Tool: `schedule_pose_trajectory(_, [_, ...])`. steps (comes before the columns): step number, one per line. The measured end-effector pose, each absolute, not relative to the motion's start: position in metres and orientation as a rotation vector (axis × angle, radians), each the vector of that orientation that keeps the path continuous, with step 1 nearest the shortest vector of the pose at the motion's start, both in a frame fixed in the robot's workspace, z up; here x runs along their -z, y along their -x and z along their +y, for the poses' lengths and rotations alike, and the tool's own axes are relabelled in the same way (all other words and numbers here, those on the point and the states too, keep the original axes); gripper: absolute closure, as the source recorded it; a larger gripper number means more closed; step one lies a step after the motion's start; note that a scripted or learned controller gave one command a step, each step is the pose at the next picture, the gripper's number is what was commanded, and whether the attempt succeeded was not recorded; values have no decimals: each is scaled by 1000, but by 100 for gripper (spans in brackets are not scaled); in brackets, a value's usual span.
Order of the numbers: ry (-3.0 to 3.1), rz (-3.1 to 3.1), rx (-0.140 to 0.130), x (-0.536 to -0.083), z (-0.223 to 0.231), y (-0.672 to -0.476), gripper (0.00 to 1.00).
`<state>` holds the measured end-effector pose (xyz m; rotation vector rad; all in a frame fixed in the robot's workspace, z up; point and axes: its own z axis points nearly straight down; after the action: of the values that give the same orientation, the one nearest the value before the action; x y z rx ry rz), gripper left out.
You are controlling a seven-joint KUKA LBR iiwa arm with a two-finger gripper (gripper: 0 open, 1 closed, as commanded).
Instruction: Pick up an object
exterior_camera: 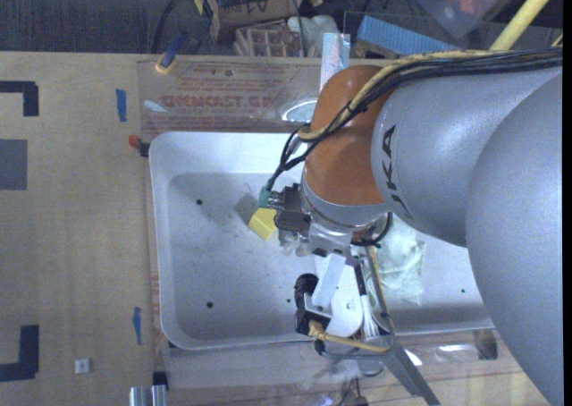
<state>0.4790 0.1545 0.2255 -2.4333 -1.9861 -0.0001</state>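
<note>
A small yellow block (262,224) lies in the white bin (197,252), near its middle, with a grey piece (246,208) touching its upper left side. My gripper (291,232) points down into the bin just right of the yellow block, close against it. The orange and grey wrist above hides most of the gripper. A crumpled clear plastic piece (399,263) lies in the bin to the right of the gripper, partly under the arm.
The large grey arm (474,181) covers the right of the view. The bin's left wall (157,243) and near rim (232,342) bound the floor. Wooden bench (71,216) with blue tape marks lies left; boxes and cables crowd the back.
</note>
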Motion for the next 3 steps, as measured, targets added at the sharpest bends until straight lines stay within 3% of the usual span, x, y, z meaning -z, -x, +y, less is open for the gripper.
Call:
schedule_pose_trajectory(1, [2436, -1981, -7, -126, 219, -482, 100])
schedule_pose_trajectory(2, [2320, -2116, 9, -92, 225, -482, 100])
schedule_pose_trajectory(3, [2188, -2256, 9, -92, 223, -482, 100])
